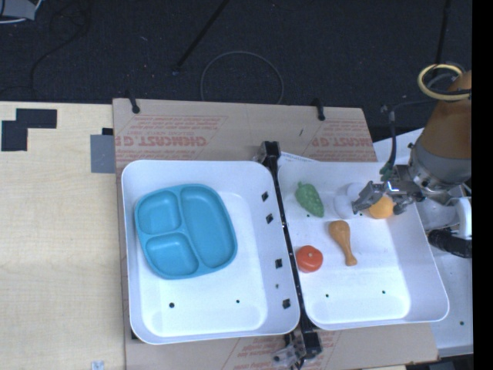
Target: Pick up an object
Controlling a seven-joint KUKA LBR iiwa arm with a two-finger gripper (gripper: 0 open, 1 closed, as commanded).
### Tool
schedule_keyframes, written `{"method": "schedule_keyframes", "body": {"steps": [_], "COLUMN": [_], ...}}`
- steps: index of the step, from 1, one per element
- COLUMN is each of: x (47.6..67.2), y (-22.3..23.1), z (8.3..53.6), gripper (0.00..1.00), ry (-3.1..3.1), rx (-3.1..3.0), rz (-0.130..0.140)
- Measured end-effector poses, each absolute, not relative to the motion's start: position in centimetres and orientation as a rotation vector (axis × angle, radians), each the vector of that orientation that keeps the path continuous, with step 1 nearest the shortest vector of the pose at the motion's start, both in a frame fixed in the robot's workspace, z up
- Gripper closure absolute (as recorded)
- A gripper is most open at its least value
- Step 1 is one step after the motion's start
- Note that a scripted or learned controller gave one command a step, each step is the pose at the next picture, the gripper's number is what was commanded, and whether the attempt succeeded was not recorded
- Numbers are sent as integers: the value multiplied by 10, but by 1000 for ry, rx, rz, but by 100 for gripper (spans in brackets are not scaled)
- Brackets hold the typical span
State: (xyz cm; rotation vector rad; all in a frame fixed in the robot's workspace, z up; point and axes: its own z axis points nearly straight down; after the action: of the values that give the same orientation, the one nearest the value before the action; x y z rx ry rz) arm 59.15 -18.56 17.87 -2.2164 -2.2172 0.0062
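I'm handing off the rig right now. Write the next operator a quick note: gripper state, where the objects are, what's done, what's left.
Gripper: low in the right bin, at its upper right, around an orange-yellow object; a secure grasp can't be confirmed.
Also in the right bin: green toy upper left, drumstick centre, red tomato-like piece lower left, a small white item beside the gripper.
Left bin: blue divided tray.
Done: arm has reached an object.
Left: confirm the grasp and lift.
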Motion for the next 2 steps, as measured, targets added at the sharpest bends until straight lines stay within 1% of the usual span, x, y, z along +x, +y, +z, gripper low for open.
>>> {"method": "schedule_keyframes", "body": {"steps": [2], "x": [594], "y": [-178], "z": [85], "gripper": [0], "ry": [-2219], "rx": [-2218], "rz": [4]}}
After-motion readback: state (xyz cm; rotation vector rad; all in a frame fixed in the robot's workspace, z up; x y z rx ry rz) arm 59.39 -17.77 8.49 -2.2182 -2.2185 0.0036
